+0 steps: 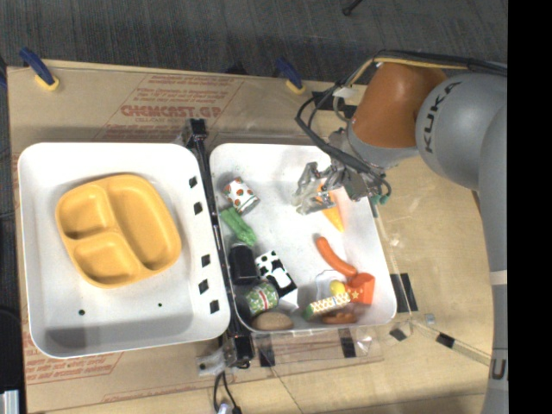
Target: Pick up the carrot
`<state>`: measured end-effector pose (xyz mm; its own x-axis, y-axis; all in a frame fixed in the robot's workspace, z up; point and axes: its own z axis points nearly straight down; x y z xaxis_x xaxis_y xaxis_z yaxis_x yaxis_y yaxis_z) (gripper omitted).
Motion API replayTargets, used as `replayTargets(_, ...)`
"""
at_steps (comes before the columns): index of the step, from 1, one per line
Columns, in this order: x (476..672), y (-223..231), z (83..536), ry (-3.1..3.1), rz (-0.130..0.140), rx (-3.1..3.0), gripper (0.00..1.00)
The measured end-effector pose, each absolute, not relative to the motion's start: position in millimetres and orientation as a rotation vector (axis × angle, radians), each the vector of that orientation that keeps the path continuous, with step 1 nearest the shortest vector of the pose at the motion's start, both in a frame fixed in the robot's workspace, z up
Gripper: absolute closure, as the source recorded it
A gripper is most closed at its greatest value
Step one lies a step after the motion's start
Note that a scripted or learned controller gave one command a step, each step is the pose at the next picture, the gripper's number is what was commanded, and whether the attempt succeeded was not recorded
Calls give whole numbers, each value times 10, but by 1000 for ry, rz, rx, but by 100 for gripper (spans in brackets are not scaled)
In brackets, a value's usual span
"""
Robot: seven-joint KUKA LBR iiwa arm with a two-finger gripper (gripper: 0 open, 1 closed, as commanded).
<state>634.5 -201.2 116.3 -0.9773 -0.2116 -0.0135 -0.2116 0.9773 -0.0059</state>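
The carrot [335, 212] is a small orange cone lying in the right bin [276, 166] near its right wall, with the thin tip pointing toward the front. My gripper [314, 191] hangs low over the bin at the carrot's upper left, right against its thick end. Whether the carrot is actually gripped is not visible from this angle. The grey arm with its orange band [392, 102] comes in from the upper right.
The right bin also holds a red-and-white can [241, 197], a green piece [237, 228], a black-and-white cow toy [277, 271], a green can [261, 298], a red sausage [335, 256] and a red cup [362, 288]. A yellow divided plate [116, 227] lies in the left bin [52, 326].
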Motion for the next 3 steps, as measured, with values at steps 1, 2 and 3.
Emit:
replayTargets(1, 6344, -2011, 1160, 3110, -7, -333, 0)
replayTargets(2, 6368, -2006, 1280, 3101, -12, -337, 100)
replayTargets(3, 5963, -2093, 918, 3008, 1, -908, 100)
